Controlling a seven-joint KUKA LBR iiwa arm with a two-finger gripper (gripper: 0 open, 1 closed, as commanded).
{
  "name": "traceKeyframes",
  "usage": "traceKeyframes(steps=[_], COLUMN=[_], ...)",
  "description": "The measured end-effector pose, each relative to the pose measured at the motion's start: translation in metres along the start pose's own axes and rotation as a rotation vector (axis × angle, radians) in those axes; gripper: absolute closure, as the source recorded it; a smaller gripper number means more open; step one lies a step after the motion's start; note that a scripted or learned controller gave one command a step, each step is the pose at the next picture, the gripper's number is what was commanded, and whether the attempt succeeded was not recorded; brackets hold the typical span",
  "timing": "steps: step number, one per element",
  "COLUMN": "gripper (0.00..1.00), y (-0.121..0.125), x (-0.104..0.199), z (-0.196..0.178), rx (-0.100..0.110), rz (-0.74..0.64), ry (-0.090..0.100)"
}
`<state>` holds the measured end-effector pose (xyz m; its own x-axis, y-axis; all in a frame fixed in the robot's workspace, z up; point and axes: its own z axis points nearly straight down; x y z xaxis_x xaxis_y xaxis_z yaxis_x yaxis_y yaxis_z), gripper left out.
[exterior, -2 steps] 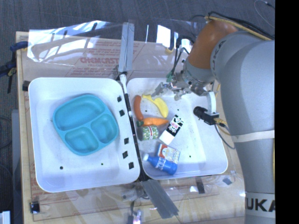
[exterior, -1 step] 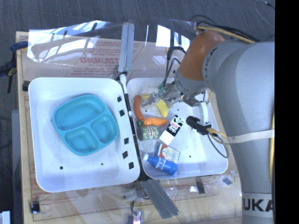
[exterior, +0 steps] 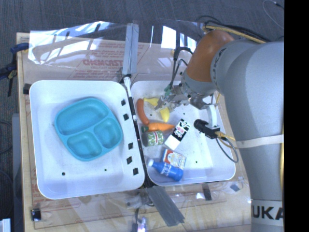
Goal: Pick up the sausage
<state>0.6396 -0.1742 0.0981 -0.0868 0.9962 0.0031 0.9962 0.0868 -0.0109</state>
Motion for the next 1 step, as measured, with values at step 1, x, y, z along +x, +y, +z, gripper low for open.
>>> traceKeyframes(steps=[1], gripper=[1.0], y=[-0.0318], x=[0.0109], z=[-0.1158], rx=[-0.008], rz=[0.289], ry=[-0.003])
